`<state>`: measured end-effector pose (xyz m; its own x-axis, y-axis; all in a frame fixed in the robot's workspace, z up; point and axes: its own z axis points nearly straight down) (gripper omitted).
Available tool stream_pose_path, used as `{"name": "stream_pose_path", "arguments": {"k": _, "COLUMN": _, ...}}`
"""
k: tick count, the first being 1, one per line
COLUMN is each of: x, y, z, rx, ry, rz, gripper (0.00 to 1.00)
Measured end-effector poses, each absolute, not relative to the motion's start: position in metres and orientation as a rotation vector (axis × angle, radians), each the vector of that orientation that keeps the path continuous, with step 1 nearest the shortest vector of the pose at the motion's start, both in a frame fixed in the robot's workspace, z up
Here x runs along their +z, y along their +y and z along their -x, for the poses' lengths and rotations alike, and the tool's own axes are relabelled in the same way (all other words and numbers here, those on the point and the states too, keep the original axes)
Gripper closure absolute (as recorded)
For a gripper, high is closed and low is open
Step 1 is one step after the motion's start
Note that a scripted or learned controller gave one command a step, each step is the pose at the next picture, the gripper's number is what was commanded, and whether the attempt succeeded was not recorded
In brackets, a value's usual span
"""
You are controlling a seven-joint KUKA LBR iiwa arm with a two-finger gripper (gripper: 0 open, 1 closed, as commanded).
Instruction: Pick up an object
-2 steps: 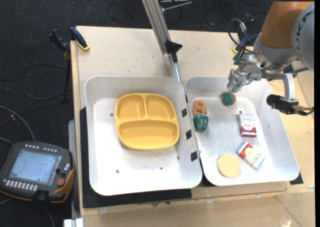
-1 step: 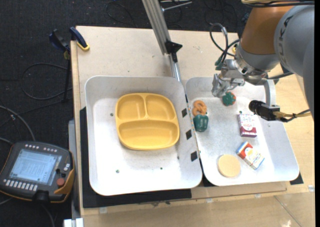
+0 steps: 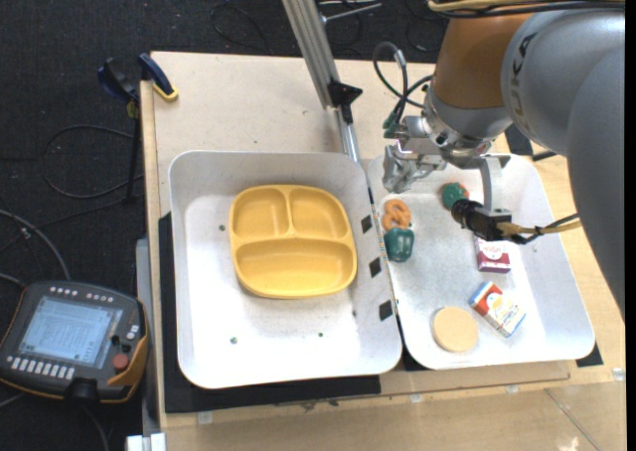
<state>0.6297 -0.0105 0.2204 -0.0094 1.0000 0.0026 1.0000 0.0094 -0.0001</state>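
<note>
Looking down on the bench w/ both bins, I've got the gripper (image 3: 401,173) at approx 11 o'clock in the right bin (image 3: 545,280), low over the corner next to the divider. I can't tell from this angle whether it's open or closed, as the wrist blocks too much. The arm (image 3: 571,62) comes in from 2 o'clock, grey w/ the orange band on top.

All the pickable stuff sits in the right bin. An orange pretzel-shaped toy (image 3: 397,212) lies just at 6 o'clock of the gripper, v. near it; contact unclear. A green toy pepper (image 3: 399,243) is right against the pretzel toy, at its 6 o'clock. A small green round item (image 3: 454,193) is at 3 o'clock of the pretzel toy, apart from it. A pink-and-white small box (image 3: 493,259) lies approx at bin centre. An orange, blue and white carton (image 3: 497,308) is at 5 o'clock, tilted diagonally. A tan round disc (image 3: 456,329) lies flat at 6 o'clock, near the front wall and just beside the carton.

The left bin (image 3: 199,325) has a yellow three-compartment plate (image 3: 293,240) approx at centre.

Outside the bins: a teach pendant (image 3: 70,338) at 8 o'clock of the view, a blue-and-yellow clamp (image 3: 149,76) on the bench's 10 o'clock corner, and an aluminium pole (image 3: 306,32) slanting from 12 o'clock down to the divider.
</note>
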Motion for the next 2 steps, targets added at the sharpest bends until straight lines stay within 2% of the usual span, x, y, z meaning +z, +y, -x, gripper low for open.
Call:
{"name": "stream_pose_path", "arguments": {"k": 1, "x": 0.235, "y": 0.045, "z": -0.619, "rx": -0.004, "ry": -2.231, "rz": 2.211, "gripper": 1.0}}
{"name": "stream_pose_path", "arguments": {"k": 2, "x": 0.23, "y": 0.097, "z": -0.599, "rx": 0.001, "ry": -2.228, "rz": 2.21, "gripper": 1.0}}
